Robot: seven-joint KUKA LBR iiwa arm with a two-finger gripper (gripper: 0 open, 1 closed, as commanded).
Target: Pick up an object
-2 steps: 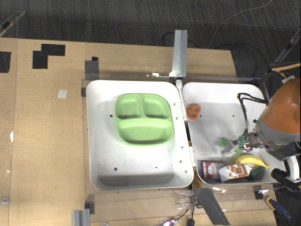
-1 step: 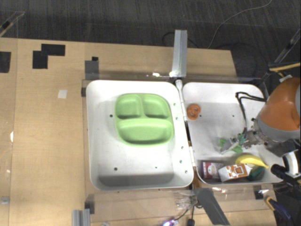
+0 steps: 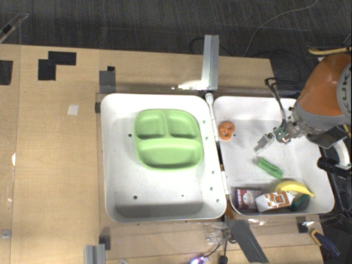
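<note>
You are at the approach step: nothing is picked yet, and the claw (image 3: 264, 142) hangs in the right bin (image 3: 242, 111) with nothing between its fingers; how wide they stand you cannot tell from here. The nearest candidate is the green piece (image 3: 269, 168), lying flat on the bin floor just below the claw and slightly to its right in the view, apart from it. Your next move, as I judge it, is a short shift over that piece, a turn to straddle its narrow side, then a descent. The orange ball (image 3: 226, 129) sits near the bin's left wall, left of the claw. The banana (image 3: 295, 188) and carton (image 3: 274, 201) crowd the front edge.
</note>
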